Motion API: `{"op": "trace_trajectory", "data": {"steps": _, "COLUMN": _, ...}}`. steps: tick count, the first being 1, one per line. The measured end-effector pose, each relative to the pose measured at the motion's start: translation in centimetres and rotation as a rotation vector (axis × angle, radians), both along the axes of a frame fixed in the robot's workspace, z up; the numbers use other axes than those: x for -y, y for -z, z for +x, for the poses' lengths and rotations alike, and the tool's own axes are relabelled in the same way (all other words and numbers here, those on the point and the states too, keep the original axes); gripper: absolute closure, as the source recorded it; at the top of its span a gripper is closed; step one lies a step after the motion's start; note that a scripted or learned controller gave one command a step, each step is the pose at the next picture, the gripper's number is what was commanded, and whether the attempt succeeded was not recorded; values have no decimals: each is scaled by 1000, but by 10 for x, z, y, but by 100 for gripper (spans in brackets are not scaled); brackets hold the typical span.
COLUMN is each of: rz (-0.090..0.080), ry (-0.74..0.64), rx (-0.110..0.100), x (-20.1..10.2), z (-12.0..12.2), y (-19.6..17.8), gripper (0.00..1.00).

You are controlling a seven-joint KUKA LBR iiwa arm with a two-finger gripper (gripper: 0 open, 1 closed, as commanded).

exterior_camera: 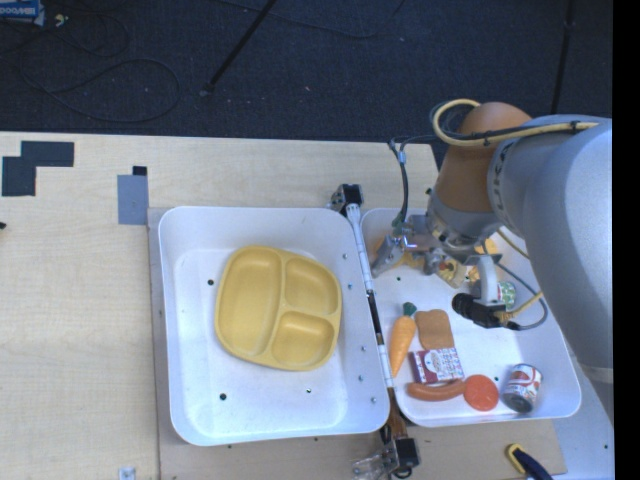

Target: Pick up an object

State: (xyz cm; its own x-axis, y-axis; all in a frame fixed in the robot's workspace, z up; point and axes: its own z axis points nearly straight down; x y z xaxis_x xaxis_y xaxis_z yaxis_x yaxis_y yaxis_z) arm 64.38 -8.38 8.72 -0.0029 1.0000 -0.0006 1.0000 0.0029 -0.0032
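The hot dog (436, 391) and carrot (401, 343) lie clear below the gripper (415, 251), whose grip I can't make out, so I'd drop straight onto one.

Grey arm (560, 198), pincer (425, 253) low.

Left bin (190, 388) holds a divided tray (277, 306). Right bin (560, 388) holds a carrot (401, 342), sausage (435, 391) and can (520, 387) along its near side.

Gripper (432, 253) fingers obscured beneath wrist housing; state indeterminate. Yellowish item (388, 255) just left of jaws partly covered, identity unclear. Arm (570, 228) cut by right edge. Yellow-handled tool (528, 461) cut by bottom edge.
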Motion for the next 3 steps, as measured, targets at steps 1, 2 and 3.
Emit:
{"op": "trace_trajectory", "data": {"steps": 1, "rz": 0, "ry": -1, "rx": -1, "x": 0, "z": 0, "y": 0, "gripper": 0}}
{"op": "trace_trajectory", "data": {"steps": 2, "rz": 1, "ry": 3, "rx": 0, "x": 4, "z": 0, "y": 0, "gripper": 0}}
{"op": "trace_trajectory", "data": {"steps": 3, "rz": 1, "ry": 2, "rx": 0, "x": 3, "z": 0, "y": 0, "gripper": 0}}
